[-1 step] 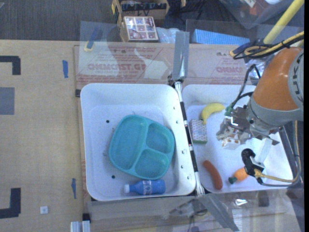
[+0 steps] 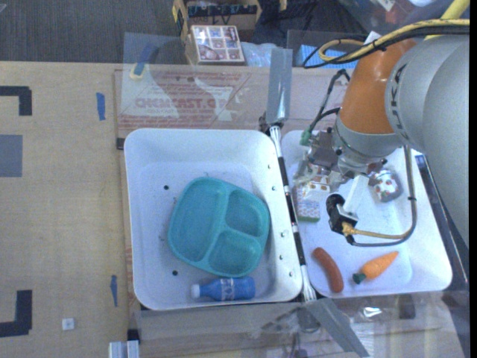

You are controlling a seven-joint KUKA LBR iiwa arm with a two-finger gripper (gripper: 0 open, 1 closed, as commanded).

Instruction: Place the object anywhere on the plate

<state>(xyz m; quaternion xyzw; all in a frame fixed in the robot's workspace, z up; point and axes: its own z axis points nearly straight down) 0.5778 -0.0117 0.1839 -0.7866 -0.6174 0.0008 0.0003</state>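
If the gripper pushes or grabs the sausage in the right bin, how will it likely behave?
The sausage looks rounded and smooth, so it may roll or slip from the fingers. It lies flat near the carrot, and a push could nudge it into that. It is probably light.

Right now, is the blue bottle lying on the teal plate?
No, the blue bottle lies on the floor of the left bin, just below the teal plate and off its rim.
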